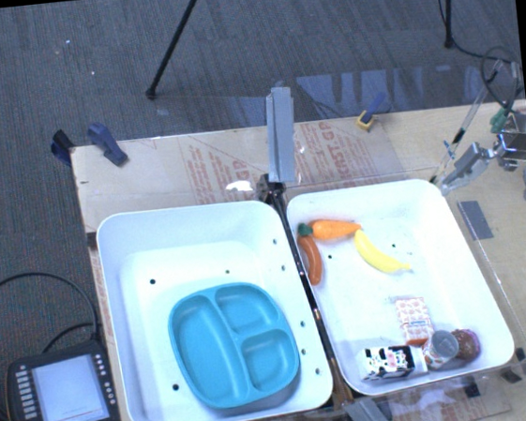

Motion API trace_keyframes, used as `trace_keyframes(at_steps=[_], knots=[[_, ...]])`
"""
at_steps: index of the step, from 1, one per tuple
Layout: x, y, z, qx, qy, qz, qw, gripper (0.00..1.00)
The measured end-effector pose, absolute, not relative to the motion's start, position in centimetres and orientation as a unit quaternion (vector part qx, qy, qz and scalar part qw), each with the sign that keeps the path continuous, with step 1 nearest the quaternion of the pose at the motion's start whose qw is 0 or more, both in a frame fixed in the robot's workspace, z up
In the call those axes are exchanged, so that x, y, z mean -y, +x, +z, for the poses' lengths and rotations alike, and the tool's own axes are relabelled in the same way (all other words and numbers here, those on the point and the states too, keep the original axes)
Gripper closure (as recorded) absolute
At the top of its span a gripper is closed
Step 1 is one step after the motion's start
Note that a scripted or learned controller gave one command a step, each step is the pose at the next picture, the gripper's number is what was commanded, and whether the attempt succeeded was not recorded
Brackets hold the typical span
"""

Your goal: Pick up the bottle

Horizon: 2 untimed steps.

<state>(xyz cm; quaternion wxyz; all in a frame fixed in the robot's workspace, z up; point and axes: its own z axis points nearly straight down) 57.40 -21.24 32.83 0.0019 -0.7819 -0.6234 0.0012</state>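
Observation:
The bottle (425, 332) lies in the right bin (439, 260) near its front right corner. It is small, with a red and white label and a greyish round end turned toward the front. A black and white carton (391, 361) touches it on the left, and a brown round item (466, 345) sits against it on the right.
An orange carrot (333, 229), a yellow banana (379, 253) and a reddish sausage (312, 260) lie toward the back of the right bin. The left bin (137, 266) holds a blue divided plate (233, 345). A metal bracket (470, 160) and cables stand at the bench's right edge.

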Motion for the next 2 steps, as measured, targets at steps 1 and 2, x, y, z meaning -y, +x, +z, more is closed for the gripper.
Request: trace_keyframes(at_steps=[1,2], knots=[[19.6,62.3,23.1,0.334,-0.943,0.0029,0.002,0.0],[21.0,62.8,37.4,0.103,-0.995,0.0019,0.001,0.0]])
